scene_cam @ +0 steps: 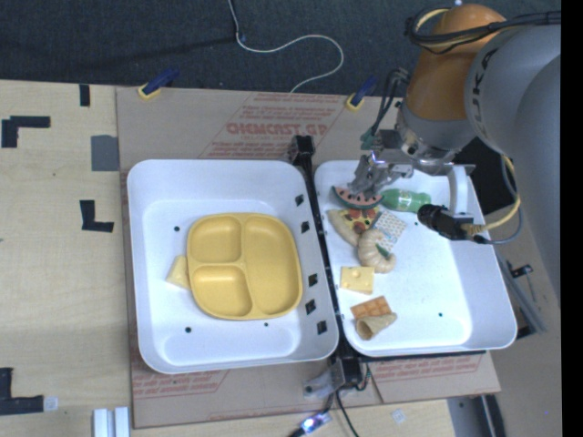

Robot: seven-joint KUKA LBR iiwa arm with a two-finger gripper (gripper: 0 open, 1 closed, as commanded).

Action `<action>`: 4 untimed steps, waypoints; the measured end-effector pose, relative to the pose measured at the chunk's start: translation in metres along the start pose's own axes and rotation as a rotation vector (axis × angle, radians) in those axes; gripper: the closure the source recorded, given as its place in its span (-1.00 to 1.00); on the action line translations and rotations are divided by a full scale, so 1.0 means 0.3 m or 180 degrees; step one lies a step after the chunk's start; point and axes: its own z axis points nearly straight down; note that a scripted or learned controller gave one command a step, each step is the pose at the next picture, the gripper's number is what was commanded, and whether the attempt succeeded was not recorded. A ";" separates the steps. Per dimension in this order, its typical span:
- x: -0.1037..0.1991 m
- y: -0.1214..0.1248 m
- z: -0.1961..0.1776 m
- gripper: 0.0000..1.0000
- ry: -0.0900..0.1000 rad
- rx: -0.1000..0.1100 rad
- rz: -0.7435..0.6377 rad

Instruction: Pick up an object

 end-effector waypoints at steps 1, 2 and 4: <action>0.023 -0.001 -0.063 1.00 -0.0001 -0.0010 0.0009; 0.036 0.015 -0.060 1.00 -0.0001 -0.0005 0.0011; 0.031 -0.016 -0.016 1.00 -0.0006 -0.0001 0.0017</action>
